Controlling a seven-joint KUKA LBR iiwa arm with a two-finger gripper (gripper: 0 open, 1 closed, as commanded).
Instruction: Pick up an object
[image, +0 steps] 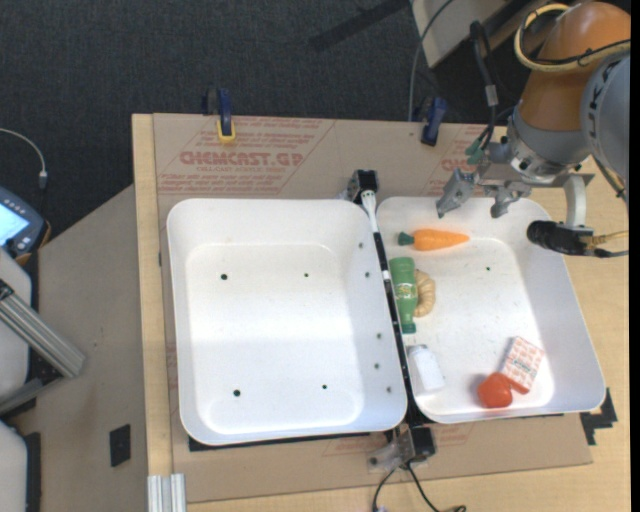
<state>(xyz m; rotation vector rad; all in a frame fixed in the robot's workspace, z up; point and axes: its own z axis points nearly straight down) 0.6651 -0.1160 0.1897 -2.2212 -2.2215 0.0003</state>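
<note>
carrot (437, 239), a smooth orange plastic toy with a small green stem end, lies in the right bin (560, 330) near its far edge; its long axis runs across the view, green stub to the left and tapered tip to the right. just above it hangs the gripper (478, 197), grey metal, its two fingers spread apart with nothing between them, one fingertip near the bin's far rim left of the other. the arm (570, 70) above it is glossy orange and grey

along the right bin's left wall lies a green bottle (403, 292), cylindrical, lengthwise from far to near, touching a pale tan rounded item (427, 294) beside it. nearer the front sits a small white block (426, 367). toward the front right corner a round red ball-like object (495, 391) touches a pink and white patterned box (523, 362), tilted. the left bin (200, 300) is matte white plastic with rounded corners and small dark dots. both bins rest on a brown cardboard sheet (260, 150) with red print
</note>
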